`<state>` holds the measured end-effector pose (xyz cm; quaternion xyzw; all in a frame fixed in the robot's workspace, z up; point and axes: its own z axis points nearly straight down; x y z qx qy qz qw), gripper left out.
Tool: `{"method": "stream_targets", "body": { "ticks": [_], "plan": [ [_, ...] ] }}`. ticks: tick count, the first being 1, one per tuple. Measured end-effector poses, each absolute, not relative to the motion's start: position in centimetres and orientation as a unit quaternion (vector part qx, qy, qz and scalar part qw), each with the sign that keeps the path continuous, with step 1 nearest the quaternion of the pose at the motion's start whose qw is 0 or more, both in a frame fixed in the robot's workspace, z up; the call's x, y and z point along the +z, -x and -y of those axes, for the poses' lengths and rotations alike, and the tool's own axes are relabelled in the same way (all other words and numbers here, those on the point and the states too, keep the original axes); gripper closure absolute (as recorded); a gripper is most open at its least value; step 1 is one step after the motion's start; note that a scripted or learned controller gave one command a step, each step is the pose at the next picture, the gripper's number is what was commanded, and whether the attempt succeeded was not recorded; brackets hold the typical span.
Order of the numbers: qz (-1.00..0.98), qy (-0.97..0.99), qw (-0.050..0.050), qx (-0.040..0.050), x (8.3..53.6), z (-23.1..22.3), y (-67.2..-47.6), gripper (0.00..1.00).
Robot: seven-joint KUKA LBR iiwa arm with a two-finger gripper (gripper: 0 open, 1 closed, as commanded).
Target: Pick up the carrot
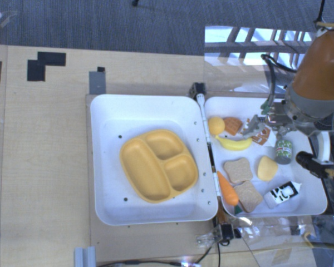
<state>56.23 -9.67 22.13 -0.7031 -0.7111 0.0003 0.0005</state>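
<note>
Carrot first: we find the small orange plastic carrot (228, 189) lying at a slant against the left wall of the right-hand shallow white bin (317, 207), near that bin's front-left corner, its green tip pointing toward the front edge. Touching it on its right we see a tan slice of toy bread (248, 196), and just behind that a second tan bread slice (237, 170). Toward the middle of the bin sits a pale yellow wedge like a piece of cheese (267, 168), and near the front-right corner a small black-and-white box (283, 192). Along the back half of the same bin we note a yellow plastic banana (235, 143), a round yellow lemon-like fruit (215, 125) beside the left wall, and an orange-brown ridged piece (232, 125) just beside it. A small green-and-white can (283, 149) stands toward the right side.

Over the back part of this bin we see the two-finger gripper (260, 130), well apart from the carrot; it hangs over a reddish-orange item (261, 137), and we cannot tell whether its fingers are spread or closed. The grey arm with its orange band (320, 68) reaches in from the right.

In the left-hand white bin (108, 204) we see a yellow divided plate with three compartments (157, 164), sitting about its middle.
</note>
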Motion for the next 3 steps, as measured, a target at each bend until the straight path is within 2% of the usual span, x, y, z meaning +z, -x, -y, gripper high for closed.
{"method": "stream_targets", "body": {
  "ticks": [1,2,3],
  "plan": [
    [0.713,0.701,0.003,0.0016,18.0,2.7,-49.9,0.00],
    [0.808,0.589,0.002,0.0002,18.2,-0.1,-49.0,0.00],
    [0.905,0.426,0.001,0.0001,18.2,2.4,-48.9,0.00]
  ]
}}
